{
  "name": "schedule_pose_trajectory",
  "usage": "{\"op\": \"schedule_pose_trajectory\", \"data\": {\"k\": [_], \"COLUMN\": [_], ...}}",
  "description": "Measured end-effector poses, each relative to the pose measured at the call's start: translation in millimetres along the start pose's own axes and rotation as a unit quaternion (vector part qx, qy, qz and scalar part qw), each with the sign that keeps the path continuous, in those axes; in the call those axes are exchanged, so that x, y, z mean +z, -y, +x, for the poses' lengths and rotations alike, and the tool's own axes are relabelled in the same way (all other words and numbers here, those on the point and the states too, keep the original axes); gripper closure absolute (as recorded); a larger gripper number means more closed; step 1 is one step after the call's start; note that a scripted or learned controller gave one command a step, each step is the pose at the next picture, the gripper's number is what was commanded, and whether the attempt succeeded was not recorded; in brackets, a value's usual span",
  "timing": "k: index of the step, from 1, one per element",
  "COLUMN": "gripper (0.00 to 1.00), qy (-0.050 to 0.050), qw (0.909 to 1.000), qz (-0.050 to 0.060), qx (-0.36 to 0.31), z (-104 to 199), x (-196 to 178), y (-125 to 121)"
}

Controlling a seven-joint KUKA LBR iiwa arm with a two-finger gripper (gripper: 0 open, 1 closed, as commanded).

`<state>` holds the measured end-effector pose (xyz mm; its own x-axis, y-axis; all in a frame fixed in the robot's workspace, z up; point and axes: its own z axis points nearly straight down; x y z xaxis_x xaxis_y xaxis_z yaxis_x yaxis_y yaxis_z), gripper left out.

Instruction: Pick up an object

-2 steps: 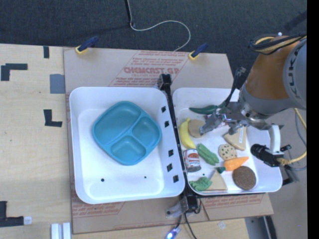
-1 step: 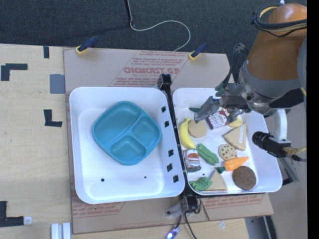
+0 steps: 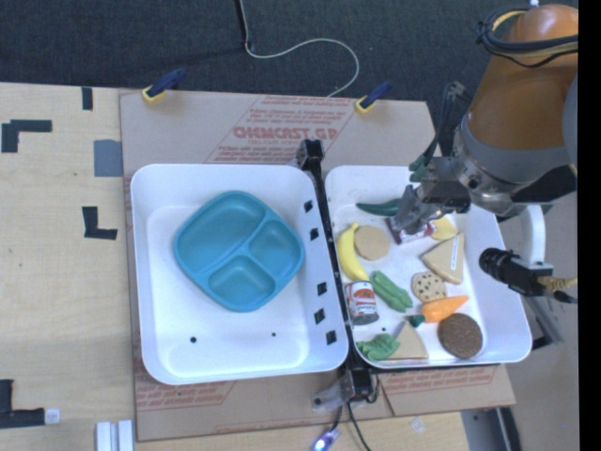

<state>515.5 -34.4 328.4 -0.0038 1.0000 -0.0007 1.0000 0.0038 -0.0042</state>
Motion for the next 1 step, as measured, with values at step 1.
{"op": "schedule_pose_trajectory", "data": {"k": [1], "gripper": [1.00], "qy": [-0.001], "qw": [1.0000], "qz": [0.004], "qx": [0.000], "z": [38.9], "x": [75.6], "y": [30.3]}}
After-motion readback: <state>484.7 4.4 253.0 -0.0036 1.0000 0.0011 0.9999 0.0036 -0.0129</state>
